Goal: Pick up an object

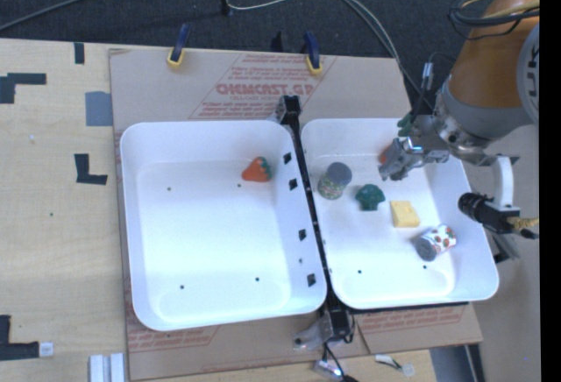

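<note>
From the fixed overhead camera, the grey arm's two-finger gripper (394,163) hangs over the upper part of the right-hand shallow white bin (473,284), with nothing visibly held; whether it is released or clenched I cannot tell.

The nearest candidates lie just below and to its left: a small dark green lumpy plastic toy (370,196), a flat yellow foam-like block (404,214), and a short grey-topped cylindrical container (334,180) beside the divider. A small grey, white and red object (435,242) sits lower in the same bin, and an orange and green toy (257,170) lies in the left-hand white bin (140,222).

All look light. The green toy seems stiff and irregular, best pinched across its narrow middle. The yellow block probably yields slightly and offers parallel sides. The cylinder may roll or slip unless gripped across its diameter.
</note>
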